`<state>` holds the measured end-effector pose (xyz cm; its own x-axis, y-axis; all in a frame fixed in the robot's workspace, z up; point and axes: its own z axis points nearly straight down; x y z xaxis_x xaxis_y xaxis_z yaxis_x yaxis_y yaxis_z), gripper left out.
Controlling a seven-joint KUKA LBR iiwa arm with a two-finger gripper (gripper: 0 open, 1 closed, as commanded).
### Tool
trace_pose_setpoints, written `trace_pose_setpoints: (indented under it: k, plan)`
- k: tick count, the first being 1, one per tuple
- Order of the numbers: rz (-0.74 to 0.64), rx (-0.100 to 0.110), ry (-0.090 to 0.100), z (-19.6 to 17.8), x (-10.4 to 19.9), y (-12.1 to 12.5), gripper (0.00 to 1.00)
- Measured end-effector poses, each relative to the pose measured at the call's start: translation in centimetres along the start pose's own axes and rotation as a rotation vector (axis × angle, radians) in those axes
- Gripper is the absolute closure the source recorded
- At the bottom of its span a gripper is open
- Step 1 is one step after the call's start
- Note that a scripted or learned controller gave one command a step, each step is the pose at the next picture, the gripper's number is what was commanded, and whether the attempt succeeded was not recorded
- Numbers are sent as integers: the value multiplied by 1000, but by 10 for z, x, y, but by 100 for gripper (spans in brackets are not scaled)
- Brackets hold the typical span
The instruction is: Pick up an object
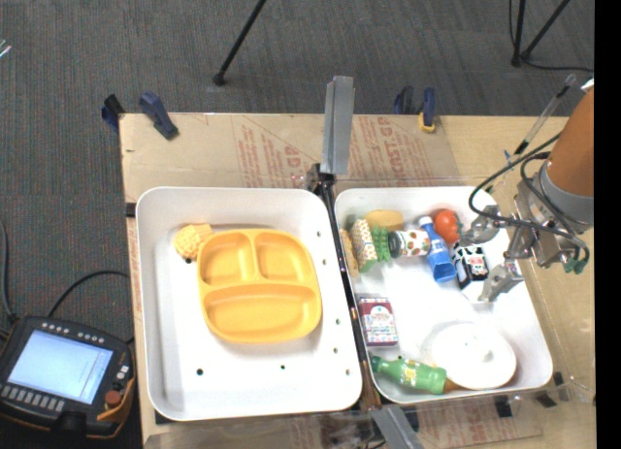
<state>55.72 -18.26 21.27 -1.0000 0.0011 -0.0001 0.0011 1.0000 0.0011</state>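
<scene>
gripper (490,263) hanging over the right bin (539,336) with fingers spread and nothing between them, the black-and-white carton (473,264) just beside its left finger, near the blue bottle (439,253)

Even, diffuse overhead light, moderately bright; the white bins (155,340) wash out slightly without hard glare. Shadows are soft and short. Focus is mildly soft throughout, with low resolution blurring small labels
</scene>
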Motion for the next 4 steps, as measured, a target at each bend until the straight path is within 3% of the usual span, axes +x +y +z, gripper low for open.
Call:
trace_pose_setpoints:
  k: [1, 2, 3, 4]
  plan:
    - [24, 0, 1, 127, -23, 22, 0]
    - [16, 1, -5, 114, -25, 25, 100]
    - [15, 0, -4, 115, -25, 25, 0]
    - [-187, 1, 0, 112, -4, -5, 0]
